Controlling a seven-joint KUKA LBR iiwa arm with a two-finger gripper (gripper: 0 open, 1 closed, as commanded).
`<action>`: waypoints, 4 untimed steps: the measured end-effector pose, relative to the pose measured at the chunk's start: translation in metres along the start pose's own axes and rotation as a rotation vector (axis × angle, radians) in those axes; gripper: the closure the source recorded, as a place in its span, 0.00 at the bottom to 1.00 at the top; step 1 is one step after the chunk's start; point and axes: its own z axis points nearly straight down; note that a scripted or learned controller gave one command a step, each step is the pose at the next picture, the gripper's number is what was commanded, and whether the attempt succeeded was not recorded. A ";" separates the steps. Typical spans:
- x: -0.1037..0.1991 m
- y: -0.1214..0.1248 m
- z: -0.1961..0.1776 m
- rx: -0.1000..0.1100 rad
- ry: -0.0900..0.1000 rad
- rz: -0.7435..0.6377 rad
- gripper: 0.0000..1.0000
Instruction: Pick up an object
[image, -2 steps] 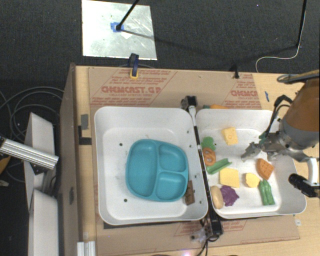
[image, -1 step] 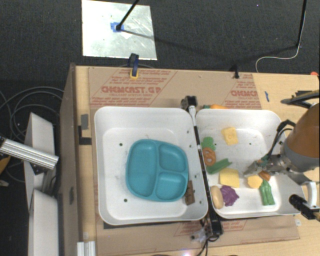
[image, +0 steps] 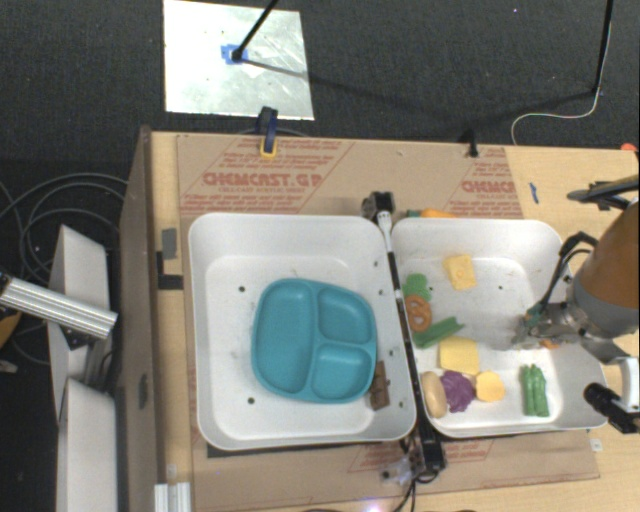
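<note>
The right bin (image: 500, 240) holds several toy foods. A yellow cheese piece (image: 460, 271) lies towards the back. A green piece (image: 415, 287), a brown pretzel (image: 418, 313) and a green bean pod (image: 441, 329) sit by the left wall. Along the front are a yellow square block (image: 460, 355), purple grapes (image: 458, 390), a beige potato (image: 433, 394), an orange-yellow piece (image: 490, 386) and a green asparagus bundle (image: 535, 390). My gripper (image: 541, 330) hangs low over the bin's right side, above bare floor, just behind the asparagus and right of the yellow block.
The left bin (image: 230, 250) holds a teal divided plate (image: 314, 339) and a small brown object (image: 380, 386) at its front right corner. A dark divider (image: 393, 280) separates the bins. The arm (image: 610, 275) enters over the right rim.
</note>
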 end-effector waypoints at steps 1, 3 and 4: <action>0.000 -0.001 0.001 0.002 0.001 0.000 0.00; 0.095 -0.012 -0.064 0.027 0.020 -0.013 0.00; 0.103 -0.023 0.019 0.026 0.015 -0.002 0.00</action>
